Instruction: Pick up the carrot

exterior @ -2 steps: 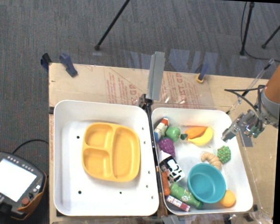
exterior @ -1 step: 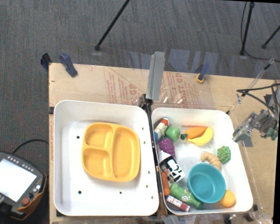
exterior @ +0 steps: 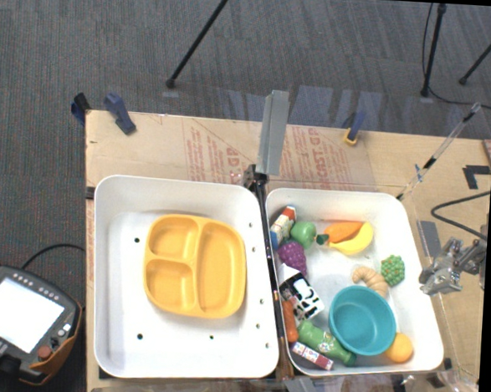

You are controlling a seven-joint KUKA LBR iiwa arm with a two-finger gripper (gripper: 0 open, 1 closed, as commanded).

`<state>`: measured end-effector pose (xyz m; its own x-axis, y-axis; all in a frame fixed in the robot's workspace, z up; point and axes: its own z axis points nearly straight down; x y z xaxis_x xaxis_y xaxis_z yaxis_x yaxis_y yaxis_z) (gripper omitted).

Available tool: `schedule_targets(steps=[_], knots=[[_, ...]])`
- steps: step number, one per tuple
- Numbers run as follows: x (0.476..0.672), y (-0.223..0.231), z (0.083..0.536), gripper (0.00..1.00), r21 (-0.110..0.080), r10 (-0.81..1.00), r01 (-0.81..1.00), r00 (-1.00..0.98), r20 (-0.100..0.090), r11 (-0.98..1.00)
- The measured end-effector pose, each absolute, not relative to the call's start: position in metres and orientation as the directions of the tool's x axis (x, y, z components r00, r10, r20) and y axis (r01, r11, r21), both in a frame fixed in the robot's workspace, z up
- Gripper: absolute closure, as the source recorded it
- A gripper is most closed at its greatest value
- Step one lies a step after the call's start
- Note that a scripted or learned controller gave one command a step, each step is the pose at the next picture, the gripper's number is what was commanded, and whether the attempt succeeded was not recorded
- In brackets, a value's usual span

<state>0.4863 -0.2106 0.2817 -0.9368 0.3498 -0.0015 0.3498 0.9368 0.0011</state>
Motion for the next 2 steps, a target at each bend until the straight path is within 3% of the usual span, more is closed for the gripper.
schedule_targets(steps=[1, 2], knots=[[0.478, -0.212, 0.292, 1.0, 0.001, -0.029, -0.029, -1.0, -0.003, 1.0], [0.488, -0.206, 0.263, 1.0, 0.004, -0.327, -0.327, -0.945, 0.0, 0.945]])
